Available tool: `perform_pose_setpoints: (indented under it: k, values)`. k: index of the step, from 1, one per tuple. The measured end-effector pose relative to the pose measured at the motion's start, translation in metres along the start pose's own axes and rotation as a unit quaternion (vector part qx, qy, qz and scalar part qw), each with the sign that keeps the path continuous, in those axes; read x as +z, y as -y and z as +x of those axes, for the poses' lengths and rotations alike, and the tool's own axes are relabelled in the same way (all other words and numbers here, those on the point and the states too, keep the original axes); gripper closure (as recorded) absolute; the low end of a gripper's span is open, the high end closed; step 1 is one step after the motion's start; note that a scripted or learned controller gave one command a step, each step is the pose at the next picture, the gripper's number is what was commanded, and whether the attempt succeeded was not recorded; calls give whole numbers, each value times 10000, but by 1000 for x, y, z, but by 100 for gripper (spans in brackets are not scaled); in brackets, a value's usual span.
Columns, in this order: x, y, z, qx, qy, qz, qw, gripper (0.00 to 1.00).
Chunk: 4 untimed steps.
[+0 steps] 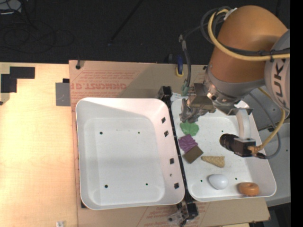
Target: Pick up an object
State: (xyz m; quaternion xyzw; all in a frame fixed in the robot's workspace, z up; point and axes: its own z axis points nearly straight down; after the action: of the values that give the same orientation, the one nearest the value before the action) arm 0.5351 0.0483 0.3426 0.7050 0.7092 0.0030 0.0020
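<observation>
My gripper (188, 117) reaches down into the far left part of the right bin (265, 174), just above a green object (190, 127). The fingers touch or nearly touch the green object's top edge. In front of it lie a purple bumpy object (187, 142) and a brown block (192, 154). A tan wedge (214, 161), a white egg-shaped object (218, 181) and an orange ring (248, 188) lie nearer the front of the same bin.
The left bin (90, 126) stands beside the right one, the two joined by a black clip strip (173, 145). Both rest on brown cardboard (118, 79) over a pale wooden bench (33, 150). The arm's big orange and grey body overhangs the right bin's far side.
</observation>
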Motion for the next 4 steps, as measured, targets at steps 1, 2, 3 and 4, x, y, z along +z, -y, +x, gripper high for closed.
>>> perform_pose_setpoints:
  k: [1, 2, 3, 4]
  values:
    - [-34, -20, 39, 11, 6, 25, 10000, 100]
    - [-111, -24, 115, -9, -6, 11, 10000, 100]
    - [-200, 7, 131, 10, -7, 11, 10000, 100]
    - [-186, 9, 186, 0, 13, 61, 10000, 100]
